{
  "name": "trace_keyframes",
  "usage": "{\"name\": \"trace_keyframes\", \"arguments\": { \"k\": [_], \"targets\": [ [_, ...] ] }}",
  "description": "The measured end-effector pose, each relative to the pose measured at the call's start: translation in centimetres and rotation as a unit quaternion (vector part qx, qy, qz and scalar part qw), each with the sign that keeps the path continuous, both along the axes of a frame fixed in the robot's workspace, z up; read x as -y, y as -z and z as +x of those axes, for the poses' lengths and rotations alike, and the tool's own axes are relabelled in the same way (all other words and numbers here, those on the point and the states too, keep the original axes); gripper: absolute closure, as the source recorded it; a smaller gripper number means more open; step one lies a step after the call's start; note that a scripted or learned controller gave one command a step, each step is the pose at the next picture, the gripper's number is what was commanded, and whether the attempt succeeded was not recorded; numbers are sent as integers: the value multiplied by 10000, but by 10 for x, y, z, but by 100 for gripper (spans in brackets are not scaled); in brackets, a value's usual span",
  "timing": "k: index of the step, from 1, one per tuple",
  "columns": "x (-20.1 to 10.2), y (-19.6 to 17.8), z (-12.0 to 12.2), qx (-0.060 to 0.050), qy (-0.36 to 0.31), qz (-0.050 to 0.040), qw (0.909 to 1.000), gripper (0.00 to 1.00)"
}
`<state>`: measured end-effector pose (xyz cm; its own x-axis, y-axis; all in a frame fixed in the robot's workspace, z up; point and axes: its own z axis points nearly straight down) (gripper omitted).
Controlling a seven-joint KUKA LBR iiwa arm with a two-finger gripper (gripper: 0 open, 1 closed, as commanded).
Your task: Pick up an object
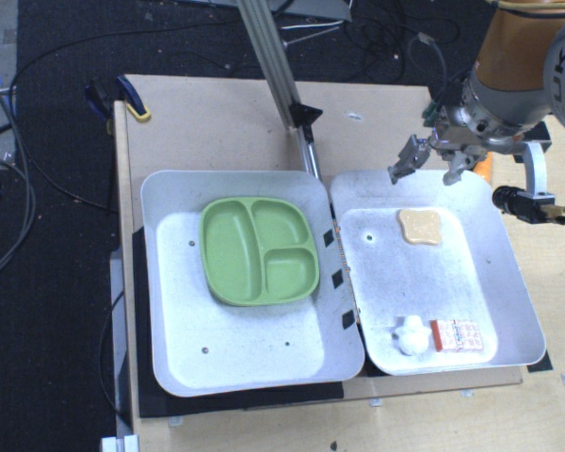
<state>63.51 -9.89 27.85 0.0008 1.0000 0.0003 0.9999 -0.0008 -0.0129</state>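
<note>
A pale green divided plate (260,250) sits in a white bin (169,347) at frame centre-left. In the white bin (508,281) at right: a tan toast slice (421,226), a white lump (411,336) and a red-and-white patterned packet (456,335). Orange band (523,36), upper right.

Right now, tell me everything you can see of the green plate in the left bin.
The green plate is a rounded-square divided dish, plastic by its look, with three compartments: one long section on its left, two smaller ones on its right. It lies flat and upright on the floor of the left bin, toward the bin's upper middle. It looks unbroken.
</note>
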Motion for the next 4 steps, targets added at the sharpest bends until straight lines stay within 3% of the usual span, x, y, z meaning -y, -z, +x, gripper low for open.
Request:
{"name": "trace_keyframes", "arguments": {
  "k": [1,4],
  "targets": [
    [0,-8,2,65,-8,-6,10000,0],
    [12,151,-8,49,-2,-3,10000,0]
  ]
}}
